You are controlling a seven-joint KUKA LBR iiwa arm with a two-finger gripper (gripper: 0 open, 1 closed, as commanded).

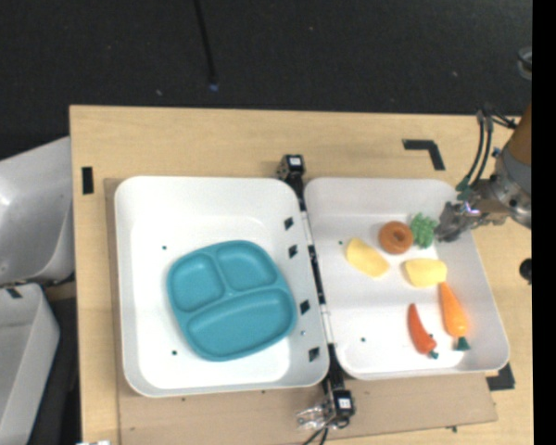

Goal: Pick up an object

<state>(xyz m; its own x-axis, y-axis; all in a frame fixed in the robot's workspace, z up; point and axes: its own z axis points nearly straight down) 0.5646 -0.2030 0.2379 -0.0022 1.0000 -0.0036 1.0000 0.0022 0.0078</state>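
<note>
The end effector [451, 219] is hovering at the right bin's [389, 360] far edge beside the green toy [423, 230], seemingly lining up a grasp, though I cannot tell its opening.

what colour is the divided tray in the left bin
Light blue, a turquoise shade. The divided tray shows plainly in the camera view, lying in the left bin.

Gripper [452, 219] at three o'clock, over right bin's [352, 341] rim beside green piece [423, 230]; orange round fruit [396, 237], two yellow pieces, carrot [454, 313], red pepper [421, 329] inside; blue tray [230, 298] at eight o'clock
</note>
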